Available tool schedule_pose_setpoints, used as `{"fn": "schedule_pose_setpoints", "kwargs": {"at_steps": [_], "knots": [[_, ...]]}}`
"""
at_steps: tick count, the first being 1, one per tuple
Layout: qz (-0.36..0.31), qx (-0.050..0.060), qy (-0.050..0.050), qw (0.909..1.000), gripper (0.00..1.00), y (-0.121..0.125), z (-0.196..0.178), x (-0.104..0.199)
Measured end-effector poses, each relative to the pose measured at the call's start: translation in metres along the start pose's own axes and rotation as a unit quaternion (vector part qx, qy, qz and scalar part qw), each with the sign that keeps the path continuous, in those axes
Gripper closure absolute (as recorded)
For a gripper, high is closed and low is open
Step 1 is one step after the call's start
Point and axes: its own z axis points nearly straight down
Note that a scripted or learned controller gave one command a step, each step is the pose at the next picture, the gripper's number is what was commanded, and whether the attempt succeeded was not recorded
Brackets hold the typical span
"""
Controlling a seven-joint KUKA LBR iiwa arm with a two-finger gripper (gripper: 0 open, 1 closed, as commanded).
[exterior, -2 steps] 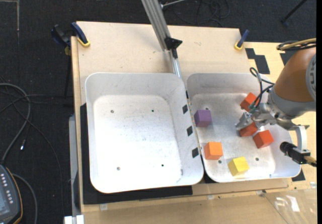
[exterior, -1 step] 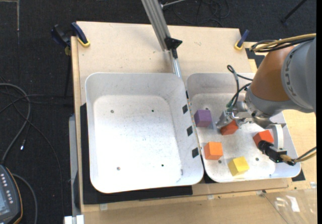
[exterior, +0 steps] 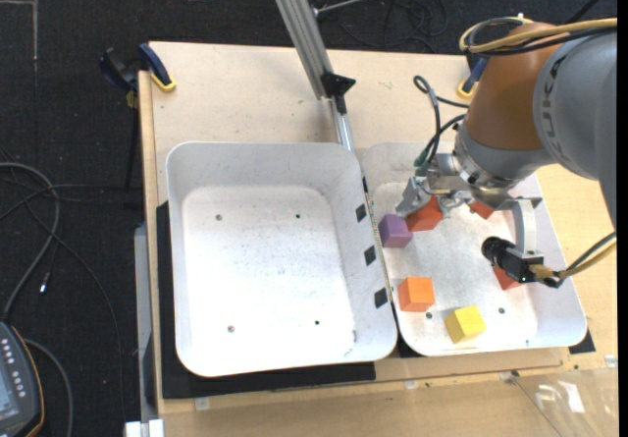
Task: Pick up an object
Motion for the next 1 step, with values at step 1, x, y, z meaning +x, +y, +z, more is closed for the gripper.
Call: {"fn": "schedule_pose_setpoints", "kwargs": {"at_steps": [1], "knots": [[-0.001, 0.004, 0.001, 1.0, 1.0, -0.002, 0.0053, 0.1017]]}}
